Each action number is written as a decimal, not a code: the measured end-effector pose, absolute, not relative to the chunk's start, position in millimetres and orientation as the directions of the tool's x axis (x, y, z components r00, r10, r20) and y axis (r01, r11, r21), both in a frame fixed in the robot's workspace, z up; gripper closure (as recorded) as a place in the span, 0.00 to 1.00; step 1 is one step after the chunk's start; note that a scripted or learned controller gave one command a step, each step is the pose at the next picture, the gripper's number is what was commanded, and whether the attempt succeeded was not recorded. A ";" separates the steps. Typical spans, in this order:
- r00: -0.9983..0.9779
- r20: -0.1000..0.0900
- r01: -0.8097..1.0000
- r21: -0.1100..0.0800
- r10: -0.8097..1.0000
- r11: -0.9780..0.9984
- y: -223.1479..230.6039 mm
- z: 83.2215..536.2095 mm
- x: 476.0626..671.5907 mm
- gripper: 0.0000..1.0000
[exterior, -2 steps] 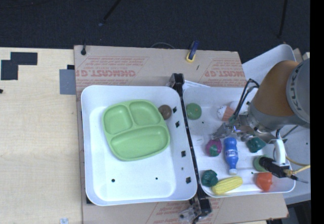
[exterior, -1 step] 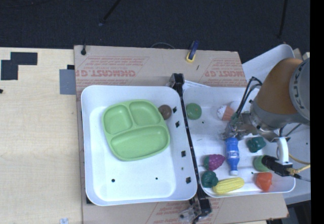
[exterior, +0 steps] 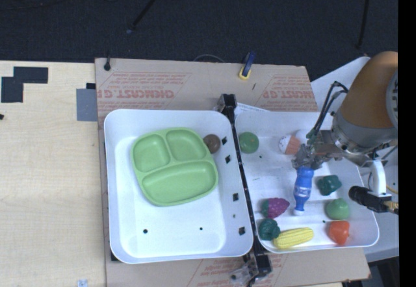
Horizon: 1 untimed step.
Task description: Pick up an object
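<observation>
Over the right bin (exterior: 364,237), your end effector (exterior: 307,163) sits atop the blue bottle (exterior: 303,191); you cannot tell whether it grips. Beside the bottle lie purple grapes (exterior: 276,206), yellow corn (exterior: 294,237) and a dark green toy (exterior: 329,184).

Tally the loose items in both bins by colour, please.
Green: 5 – plate, ball, three toys
Blue: 1 – bottle
Purple: 1 – grapes
Yellow: 1 – corn
Red-orange: 2
Brown: 1 – ball
Total: 11
</observation>
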State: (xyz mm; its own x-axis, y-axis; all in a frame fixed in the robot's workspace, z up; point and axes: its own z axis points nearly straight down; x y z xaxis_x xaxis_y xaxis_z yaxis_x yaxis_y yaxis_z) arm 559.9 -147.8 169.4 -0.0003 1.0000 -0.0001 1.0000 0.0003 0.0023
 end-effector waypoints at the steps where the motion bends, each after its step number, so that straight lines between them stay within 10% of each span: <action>1: 0.000 0.000 1.000 0.004 1.000 0.000 -148.7 222.5 560.9 1.00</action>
